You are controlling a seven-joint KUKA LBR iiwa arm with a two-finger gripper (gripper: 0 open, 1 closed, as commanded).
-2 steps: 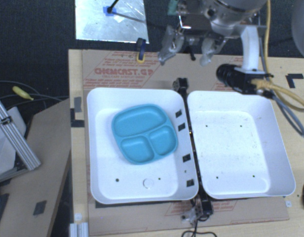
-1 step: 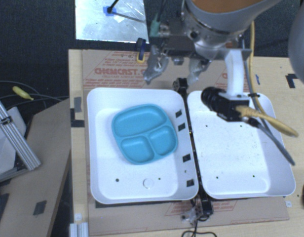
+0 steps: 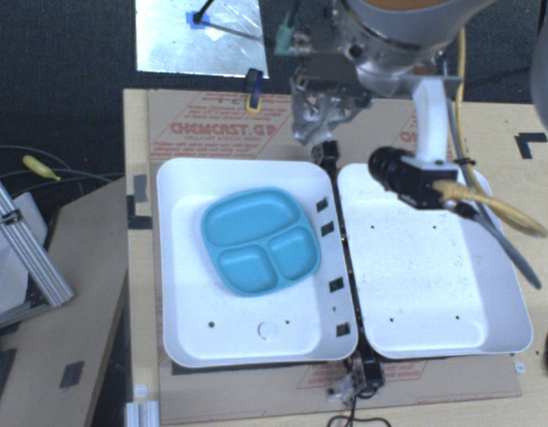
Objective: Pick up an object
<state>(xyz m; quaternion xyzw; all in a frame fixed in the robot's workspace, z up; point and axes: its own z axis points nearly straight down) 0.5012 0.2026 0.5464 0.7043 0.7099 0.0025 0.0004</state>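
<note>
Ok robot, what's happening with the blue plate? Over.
Gripper high, above the bins' far edge. Blue divided plate lies flat in left bin, untouched. Nothing on it.

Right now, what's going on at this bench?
A grey robot arm reaches in from the right, its gripper hanging over the far rim between the two white bins. A blue divided plate lies flat in the left bin, untouched. Nothing visible is between the fingers, so no pick has happened yet. The right bin sits alongside.
</note>
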